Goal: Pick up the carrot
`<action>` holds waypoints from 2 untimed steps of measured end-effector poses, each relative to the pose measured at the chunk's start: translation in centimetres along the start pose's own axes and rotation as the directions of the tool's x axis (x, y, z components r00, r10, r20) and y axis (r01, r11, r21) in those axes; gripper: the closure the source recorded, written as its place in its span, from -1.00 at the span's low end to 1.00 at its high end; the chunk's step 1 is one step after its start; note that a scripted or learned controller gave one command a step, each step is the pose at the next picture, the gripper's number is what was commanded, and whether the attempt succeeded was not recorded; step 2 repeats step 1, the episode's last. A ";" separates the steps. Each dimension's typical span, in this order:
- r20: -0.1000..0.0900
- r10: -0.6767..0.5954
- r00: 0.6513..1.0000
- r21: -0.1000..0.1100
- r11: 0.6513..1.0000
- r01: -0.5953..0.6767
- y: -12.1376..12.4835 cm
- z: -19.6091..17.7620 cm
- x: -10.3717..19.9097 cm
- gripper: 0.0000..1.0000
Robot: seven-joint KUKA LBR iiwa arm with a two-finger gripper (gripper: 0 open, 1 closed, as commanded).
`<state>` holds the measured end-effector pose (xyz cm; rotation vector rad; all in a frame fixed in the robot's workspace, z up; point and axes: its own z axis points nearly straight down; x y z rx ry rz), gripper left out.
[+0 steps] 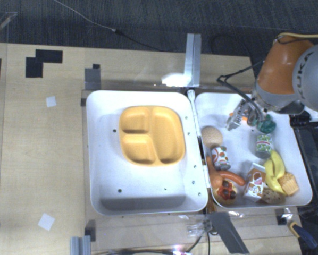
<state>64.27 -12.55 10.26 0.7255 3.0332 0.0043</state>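
Left bin: you have one yellow divided plate lying flat near its middle, with bare white floor all round it, widest along the near wall. Divider: the two bins meet at a shared rim, and the right bin's clutter starts just past it. Right bin: along the divider side you find a round tan piece, below it a small printed can, then the carrot, a slim orange item lying slantwise close against the left wall, running down toward a red sausage-like piece and a round dark-topped item at the near corner. Further right sit a small carton, a banana, a yellow ridged piece and a green-patterned can. Gripper: it hangs over the far part of the right bin, beside a dark green item, well apart from the carrot; something orange shows near its tip, but you cannot tell from this view whether the claw is spread or closed. Progress, as a judgement: the carrot lies in the bin, ungrasped, so the whole pick remains. Room: open floor lies between gripper and carrot, but the wall and neighbours crowd the carrot itself, so expect a tight descent there.
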 end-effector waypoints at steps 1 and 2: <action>-0.004 0.064 0.998 0.001 0.998 -0.064 2.2 -10.1 2.7 1.00; -0.004 0.064 0.998 0.001 0.998 -0.064 2.2 -10.1 2.7 1.00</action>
